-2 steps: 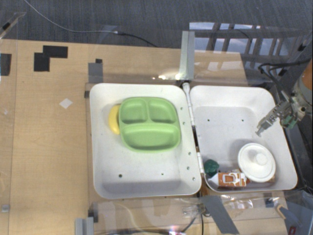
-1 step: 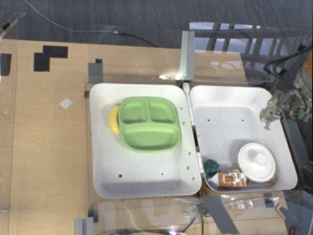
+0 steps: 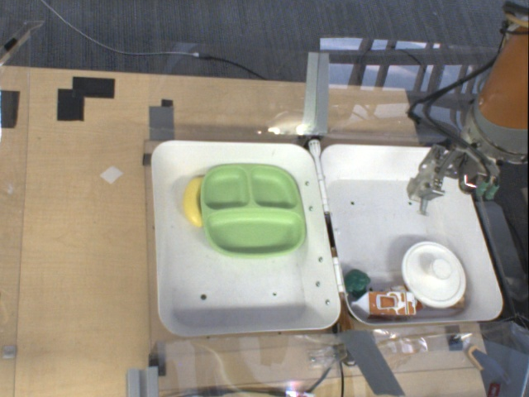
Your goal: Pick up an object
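An orange carton [image 3: 391, 303] lies at the right bin's [image 3: 364, 188] near edge, between a dark green object [image 3: 357, 283] and a white lidded bowl [image 3: 433, 273]. The gripper [image 3: 423, 197] hangs above that bin's far right (whether spread or pressed together, I cannot tell). A green divided tray [image 3: 251, 208] overlaps a yellow object [image 3: 192, 203] in the left bin [image 3: 240, 304].

green tray [image 3: 250, 209]: smooth plastic | bench [image 3: 74, 263]: matt wood | bins [image 3: 248, 304]: white plastic

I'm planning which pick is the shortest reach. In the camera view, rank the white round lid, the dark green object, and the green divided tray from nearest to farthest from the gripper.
1. White round lid, right bin, below the gripper.
2. Dark green object, right bin's lower left corner.
3. Green divided tray, left bin.
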Motion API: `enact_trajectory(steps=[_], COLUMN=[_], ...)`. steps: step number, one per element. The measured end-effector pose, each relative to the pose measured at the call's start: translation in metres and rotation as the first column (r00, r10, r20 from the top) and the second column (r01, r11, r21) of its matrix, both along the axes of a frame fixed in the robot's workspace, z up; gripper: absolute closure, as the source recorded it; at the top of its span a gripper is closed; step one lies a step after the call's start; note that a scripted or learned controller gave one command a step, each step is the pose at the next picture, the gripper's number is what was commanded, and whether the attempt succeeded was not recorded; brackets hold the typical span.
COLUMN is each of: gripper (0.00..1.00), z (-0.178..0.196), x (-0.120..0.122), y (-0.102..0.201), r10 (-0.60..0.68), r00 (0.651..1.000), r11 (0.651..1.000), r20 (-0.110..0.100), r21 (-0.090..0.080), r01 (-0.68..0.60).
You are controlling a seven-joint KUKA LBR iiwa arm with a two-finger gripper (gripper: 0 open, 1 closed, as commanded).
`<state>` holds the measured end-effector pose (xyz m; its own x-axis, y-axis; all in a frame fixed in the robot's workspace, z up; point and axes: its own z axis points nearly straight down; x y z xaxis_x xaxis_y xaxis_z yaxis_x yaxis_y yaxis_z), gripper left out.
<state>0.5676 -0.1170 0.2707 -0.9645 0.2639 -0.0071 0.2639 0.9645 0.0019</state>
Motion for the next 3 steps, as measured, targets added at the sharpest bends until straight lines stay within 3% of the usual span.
enact_trajectory(steps=[1, 2, 3], gripper=[1.0, 1.0, 1.0], z=[0.062, 0.043, 0.073], x=[0.073, 0.054, -0.018], y=[0.045, -0.061, -0.089], r10=[0.193, 0.298, 0.477], r00=[0.981, 0.955, 0.879], r11=[0.981, 0.955, 0.879], r20=[0.002, 0.0, 0.0], r21=[-0.001, -0.004, -0.005], r01=[-0.193, -0.298, -0.477])
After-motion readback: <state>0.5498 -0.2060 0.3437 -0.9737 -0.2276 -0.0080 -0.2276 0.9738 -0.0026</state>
